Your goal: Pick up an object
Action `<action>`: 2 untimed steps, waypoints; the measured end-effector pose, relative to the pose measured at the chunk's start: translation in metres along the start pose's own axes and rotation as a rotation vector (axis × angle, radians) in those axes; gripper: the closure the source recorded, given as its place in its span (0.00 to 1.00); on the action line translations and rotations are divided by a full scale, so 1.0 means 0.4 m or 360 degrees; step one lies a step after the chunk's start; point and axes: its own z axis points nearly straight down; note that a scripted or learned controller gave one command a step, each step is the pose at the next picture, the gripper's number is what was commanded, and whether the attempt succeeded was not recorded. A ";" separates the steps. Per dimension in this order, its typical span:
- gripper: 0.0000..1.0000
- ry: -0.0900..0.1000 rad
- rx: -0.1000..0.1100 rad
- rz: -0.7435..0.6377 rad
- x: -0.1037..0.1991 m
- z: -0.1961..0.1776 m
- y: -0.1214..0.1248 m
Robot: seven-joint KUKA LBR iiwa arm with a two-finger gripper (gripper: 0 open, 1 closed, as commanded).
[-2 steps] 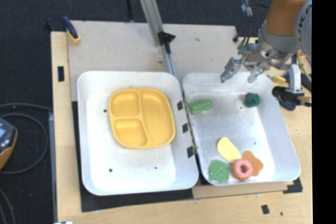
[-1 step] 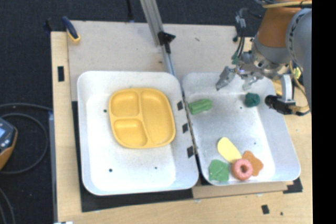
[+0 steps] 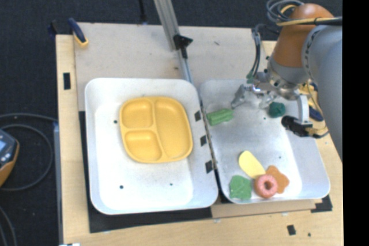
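Pink donut [image 3: 266,186] (beside green block [image 3: 240,188]) lies in right bin [image 3: 300,150].

A yellow divided plate [image 3: 155,129] sits in the left bin [image 3: 104,181]; the end effector [image 3: 258,95] hovers at the right bin's [image 3: 311,176] twelve o'clock, near a green block [image 3: 219,117].

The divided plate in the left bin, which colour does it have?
Yellow; the divided plate shows plainly in the camera view, lying in the white left bin.

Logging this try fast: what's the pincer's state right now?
Pincer: cannot be told from the camera view; it hangs over the right bin, near a dark green object.
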 end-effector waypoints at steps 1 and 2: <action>1.00 -0.0003 -0.0010 0.0001 -0.003 -0.037 0.002; 1.00 0.0000 -0.0014 0.0004 -0.003 -0.185 -0.017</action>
